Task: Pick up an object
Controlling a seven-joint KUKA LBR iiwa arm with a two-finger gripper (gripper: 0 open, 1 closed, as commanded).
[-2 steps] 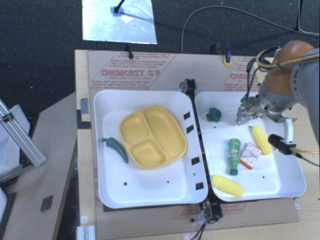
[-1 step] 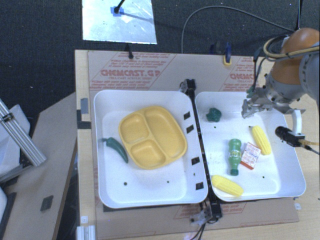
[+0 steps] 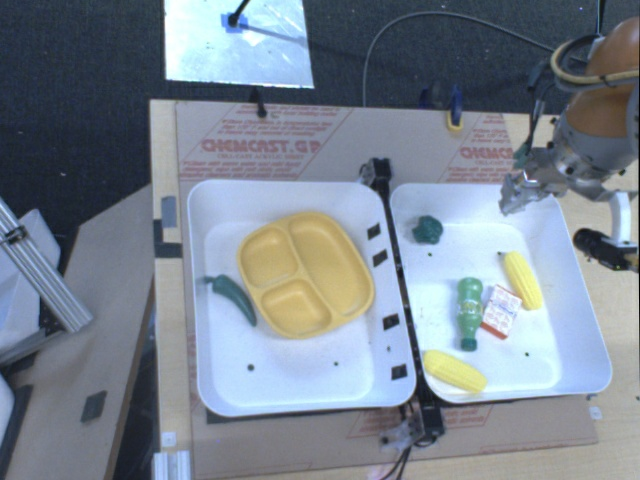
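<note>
Bins sit side by side on the bench. The left bin [image 3: 215, 298] has a yellow tray [image 3: 304, 272] with three parts in it. A green pepper [image 3: 233, 297] lies just left of the tray. The right bin [image 3: 560, 298] has more toys. A dark green lump [image 3: 428, 230] sits near the top. A green bottle [image 3: 469, 312] lies in the middle, with a small red and white box [image 3: 500, 311] touching its right side. One corn [image 3: 522, 279] lies above the box. Another corn [image 3: 455, 371] lies near the bottom edge. The gripper [image 3: 520, 193] is at the top right corner of the right bin, well apart from the toys. It holds nothing. I cannot tell how its tips are set.
</note>
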